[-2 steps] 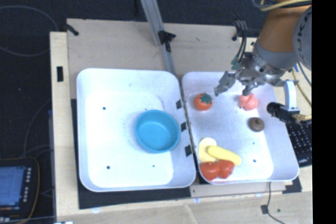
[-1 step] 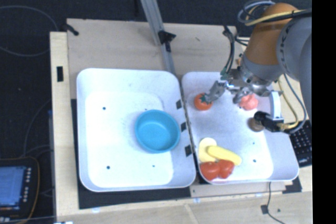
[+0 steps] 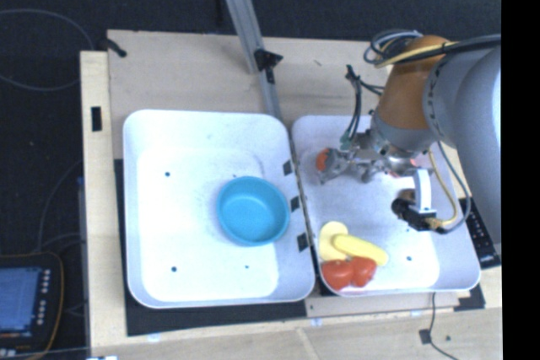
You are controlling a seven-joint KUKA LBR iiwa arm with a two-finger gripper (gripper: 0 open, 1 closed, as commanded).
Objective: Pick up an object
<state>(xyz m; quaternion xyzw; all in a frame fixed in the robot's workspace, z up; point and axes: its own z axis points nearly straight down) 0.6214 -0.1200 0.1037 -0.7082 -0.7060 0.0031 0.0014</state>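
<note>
Two white bins are sitting side by side on the bench (image 3: 186, 72), and the arm (image 3: 422, 97) is reaching in from the right of the frame, its orange band showing above the wrist. The pincer (image 3: 350, 167) is hanging low over the upper left part of the right bin (image 3: 447, 265), and a small red object (image 3: 322, 158) is lying right at its left tip; whether it is touching or apart, I cannot tell, nor whether the pincer is spread or pressed together. Down at the lower left of that same bin, a yellow object (image 3: 350, 245) is lying against a red object (image 3: 348, 272) by the bin's near wall. Over in the left bin (image 3: 169, 147), a blue bowl (image 3: 251, 211) is sitting upright, right of centre.
</note>
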